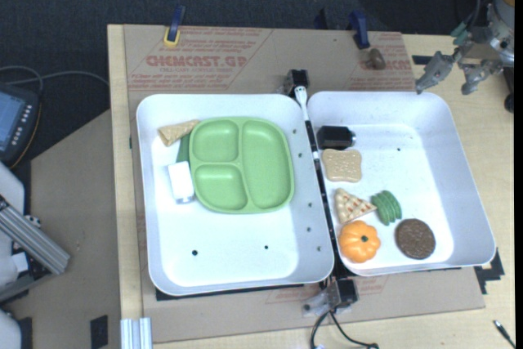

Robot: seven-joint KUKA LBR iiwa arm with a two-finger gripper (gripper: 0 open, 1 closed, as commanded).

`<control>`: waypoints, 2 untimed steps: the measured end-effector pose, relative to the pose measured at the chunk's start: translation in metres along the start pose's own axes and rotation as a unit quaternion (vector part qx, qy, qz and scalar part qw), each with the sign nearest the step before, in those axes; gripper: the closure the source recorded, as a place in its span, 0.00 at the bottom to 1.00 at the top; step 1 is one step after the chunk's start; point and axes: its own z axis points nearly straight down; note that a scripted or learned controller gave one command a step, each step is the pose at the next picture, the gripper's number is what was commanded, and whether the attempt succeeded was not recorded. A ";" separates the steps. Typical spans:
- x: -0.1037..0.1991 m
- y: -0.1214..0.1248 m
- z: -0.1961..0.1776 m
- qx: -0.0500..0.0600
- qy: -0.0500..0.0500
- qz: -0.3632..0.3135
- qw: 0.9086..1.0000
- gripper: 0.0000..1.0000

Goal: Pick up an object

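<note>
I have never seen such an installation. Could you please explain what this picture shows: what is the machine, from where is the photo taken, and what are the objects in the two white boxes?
The photo comes from one fixed camera above the bench, looking down at a slant. The machine is a robot arm; its grasping tool hangs at the upper right, just beyond the right bin, and nothing shows between its fingers. Its job is to pick up an object.

The left bin holds a green divided plate, a white block touching the plate's left edge, and a tan cracker-like triangle.

The right bin holds toy food: a bread slice, a pizza slice, a green vegetable, an orange pumpkin and a brown round cookie. A black item lies above the bread.
</note>
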 end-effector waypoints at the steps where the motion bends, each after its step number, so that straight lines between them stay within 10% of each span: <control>1: 0.000 0.002 -0.008 -0.007 -0.002 -0.001 1.000 0.00; 2: -0.005 0.004 0.054 -0.003 -0.001 -0.001 1.000 0.00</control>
